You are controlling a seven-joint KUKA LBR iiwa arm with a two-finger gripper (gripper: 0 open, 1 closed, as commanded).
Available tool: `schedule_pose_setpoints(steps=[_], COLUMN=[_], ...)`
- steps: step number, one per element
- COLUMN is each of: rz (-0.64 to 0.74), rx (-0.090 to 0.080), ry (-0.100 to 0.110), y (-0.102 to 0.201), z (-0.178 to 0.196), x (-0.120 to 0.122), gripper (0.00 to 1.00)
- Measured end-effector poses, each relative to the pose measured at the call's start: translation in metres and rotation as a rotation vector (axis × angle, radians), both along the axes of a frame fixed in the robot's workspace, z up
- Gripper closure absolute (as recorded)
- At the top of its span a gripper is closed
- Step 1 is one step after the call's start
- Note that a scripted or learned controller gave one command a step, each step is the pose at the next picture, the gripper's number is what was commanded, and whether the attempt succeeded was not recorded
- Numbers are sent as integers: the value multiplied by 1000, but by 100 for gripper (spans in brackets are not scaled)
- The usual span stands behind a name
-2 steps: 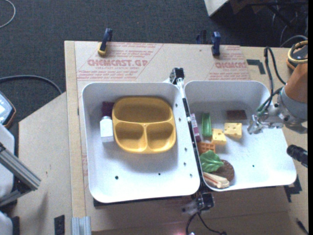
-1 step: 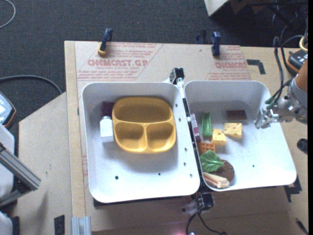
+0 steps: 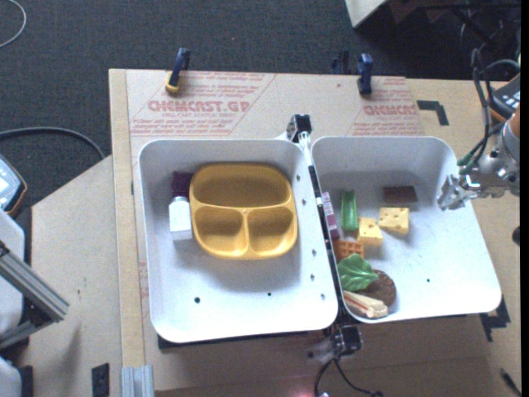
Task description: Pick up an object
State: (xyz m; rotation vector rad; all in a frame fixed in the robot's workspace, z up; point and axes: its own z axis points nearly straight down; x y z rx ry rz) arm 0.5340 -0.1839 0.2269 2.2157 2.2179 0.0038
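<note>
The hand [image 3: 454, 191] hovers at the right bin's [image 3: 463, 263] three o'clock rim; I cannot tell whether it is open or closed, and nothing sits in it. The nearest pickable things, a cheese wedge [image 3: 395, 220] and brown block [image 3: 399, 194], lie toward nine o'clock from it, probably why it waits there.

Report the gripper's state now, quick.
Gripper: at the right bin's right rim, nothing visible between its fingers; open or shut cannot be told.
</note>
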Motion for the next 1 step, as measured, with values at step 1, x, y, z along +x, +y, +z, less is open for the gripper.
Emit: schedule_pose_setpoints(steps=[1], rz=[6], rx=[4], ry=[3], y=[53], z=[-11], x=[21], gripper=[100])
